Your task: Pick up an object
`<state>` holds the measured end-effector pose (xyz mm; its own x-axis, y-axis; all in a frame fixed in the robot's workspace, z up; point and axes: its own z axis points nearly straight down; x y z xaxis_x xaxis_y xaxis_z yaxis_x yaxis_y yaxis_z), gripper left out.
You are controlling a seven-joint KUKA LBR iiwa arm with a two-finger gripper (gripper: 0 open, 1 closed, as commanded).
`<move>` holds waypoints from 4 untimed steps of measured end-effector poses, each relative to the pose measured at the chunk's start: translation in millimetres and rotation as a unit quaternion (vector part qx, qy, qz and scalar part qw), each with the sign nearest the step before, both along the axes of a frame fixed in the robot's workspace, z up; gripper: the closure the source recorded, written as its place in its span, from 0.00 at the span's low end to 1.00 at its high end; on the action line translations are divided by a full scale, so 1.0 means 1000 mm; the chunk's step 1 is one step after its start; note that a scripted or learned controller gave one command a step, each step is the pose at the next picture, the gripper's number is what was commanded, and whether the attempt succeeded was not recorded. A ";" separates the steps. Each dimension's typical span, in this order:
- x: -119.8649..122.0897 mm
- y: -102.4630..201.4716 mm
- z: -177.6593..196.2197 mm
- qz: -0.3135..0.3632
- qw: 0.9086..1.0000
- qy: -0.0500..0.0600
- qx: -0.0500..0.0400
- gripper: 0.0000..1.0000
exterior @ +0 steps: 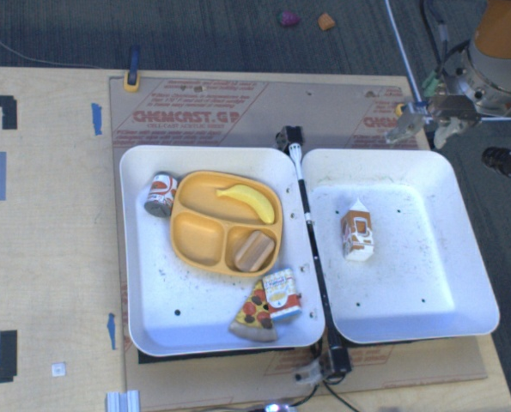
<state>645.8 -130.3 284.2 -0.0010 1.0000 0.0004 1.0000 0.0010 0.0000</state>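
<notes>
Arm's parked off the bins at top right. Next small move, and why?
Probably bring the end effector toward the camera and slightly left, over the small carton in the right bin. The end effector sits beyond that bin's far right corner, outside it, and the carton stands alone there with bare floor around it, the nearest and least crowded target. The left bin is packed tighter.

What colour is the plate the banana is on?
Yellow-orange. The divided plate under the banana shows clearly in the camera view.
</notes>
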 end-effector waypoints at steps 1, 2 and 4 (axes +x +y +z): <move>0.011 0.012 -0.176 0.000 1.000 0.001 0.000 0.00; -0.026 0.036 -0.196 -0.001 1.000 -0.005 -0.002 0.00; -0.090 0.029 -0.184 -0.003 1.000 -0.008 -0.005 1.00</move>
<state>555.9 -101.5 100.2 0.0044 0.9999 -0.0091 0.9998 -0.0042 0.0170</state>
